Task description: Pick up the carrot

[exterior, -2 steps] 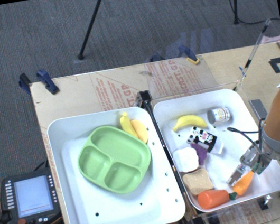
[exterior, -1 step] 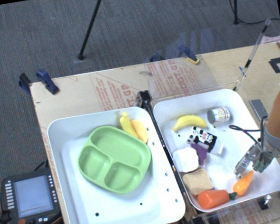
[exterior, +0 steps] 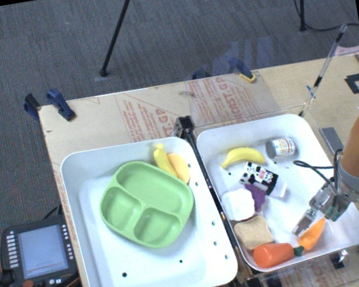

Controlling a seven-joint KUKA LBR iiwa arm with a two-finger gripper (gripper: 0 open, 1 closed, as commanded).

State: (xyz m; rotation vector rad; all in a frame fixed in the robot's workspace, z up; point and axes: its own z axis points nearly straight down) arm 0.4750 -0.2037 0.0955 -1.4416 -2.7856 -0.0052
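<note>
While the gripper (exterior: 312, 224) grips the carrot (exterior: 311, 236), a red pepper (exterior: 273, 253) and bread slice (exterior: 253, 233) crowd just beside it

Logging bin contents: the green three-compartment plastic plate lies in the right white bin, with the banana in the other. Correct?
No. The camera view shows the green three-compartment plastic plate in the left white bin; the yellow banana lies in the right white bin.

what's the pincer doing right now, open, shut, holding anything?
Pincer: low in the right white bin, tips right at the small orange carrot; open or shut cannot be told, no grasp visible.
</note>
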